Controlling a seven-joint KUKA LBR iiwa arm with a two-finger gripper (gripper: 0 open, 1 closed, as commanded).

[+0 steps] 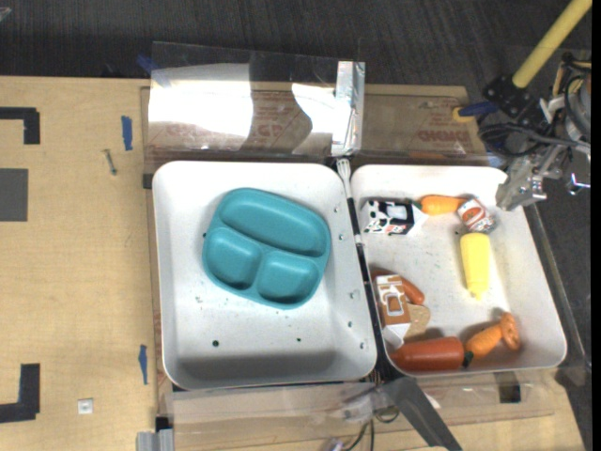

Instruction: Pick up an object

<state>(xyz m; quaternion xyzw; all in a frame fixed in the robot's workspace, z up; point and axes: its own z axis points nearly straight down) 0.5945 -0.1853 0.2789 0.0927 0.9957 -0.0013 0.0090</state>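
The right bin holds several toy foods. A black-and-white cow-print carton lies at its far left. An orange carrot and a small red-and-white can lie along the far wall, and a yellow piece lies below the can. A brown packet, a tan biscuit, a red sausage and an orange piece crowd the near side. My gripper hangs at the bin's far right corner, above the rim, just right of the can, with nothing seen in it.
The left bin holds a teal divided plate. A clear plastic sheet with a taped edge stands behind the bins. Cables and a yellow pole sit at the far right. Cardboard covers the bench to the left.
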